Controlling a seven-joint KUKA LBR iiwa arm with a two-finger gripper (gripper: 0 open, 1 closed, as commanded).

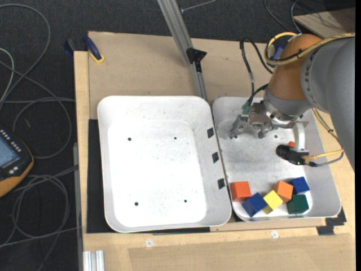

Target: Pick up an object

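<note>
The end effector (243,126) is hovering low over the far part of the right bin (248,162), its fingers spread and grasping nothing. By the look of it, the approach step is underway. The blocks (272,196) are sitting clustered along the bin's near edge, well apart from it. Next it needs to travel toward them and descend. Bare floor between gives room; the near rim is crowding the blocks.

Dark carpet floor (39,49), black cables (28,123) strewn; plywood bench (141,61); slanted metal pole (177,27).
</note>
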